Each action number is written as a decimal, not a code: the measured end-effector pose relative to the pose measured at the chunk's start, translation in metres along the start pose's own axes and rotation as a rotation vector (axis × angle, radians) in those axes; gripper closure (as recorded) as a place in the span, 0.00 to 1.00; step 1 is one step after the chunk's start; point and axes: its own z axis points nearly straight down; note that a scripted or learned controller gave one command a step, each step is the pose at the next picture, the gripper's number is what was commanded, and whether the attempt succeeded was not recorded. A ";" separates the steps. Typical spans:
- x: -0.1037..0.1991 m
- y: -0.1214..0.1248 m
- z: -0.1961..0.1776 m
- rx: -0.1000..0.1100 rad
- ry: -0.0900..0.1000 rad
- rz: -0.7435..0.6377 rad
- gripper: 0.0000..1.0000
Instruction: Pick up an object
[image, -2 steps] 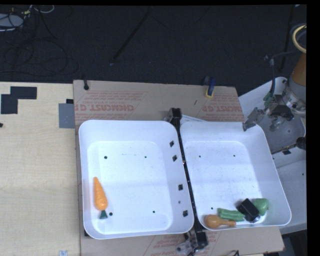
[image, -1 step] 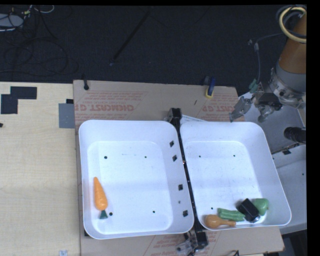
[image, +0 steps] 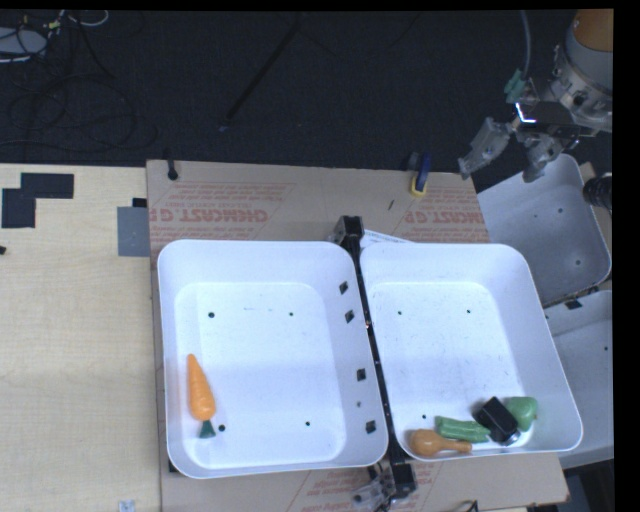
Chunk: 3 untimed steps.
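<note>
Two white bins, left (image: 175, 300) and right (image: 540, 330): one orange carrot (image: 200, 390) at seven o'clock, and at five o'clock one tan gourd (image: 436, 443), one green pod (image: 462, 429), one black block (image: 497, 419), one green lump (image: 523, 409).

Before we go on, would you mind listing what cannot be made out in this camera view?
- Gripper, camera view: small and dim against the dark floor at the top right, with the arm above it cut off by the top edge.
- Green items in the right bin: a black object lies across them, so whether they are one thing or two is unclear.
- Carrot, left bin: its green tip is too small for detail.
</note>
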 end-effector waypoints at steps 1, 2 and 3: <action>0.058 -0.042 -0.099 0.005 0.002 0.000 0.00; 0.055 -0.040 -0.101 0.019 -0.001 0.001 1.00; -0.001 -0.034 0.062 0.032 0.000 0.013 1.00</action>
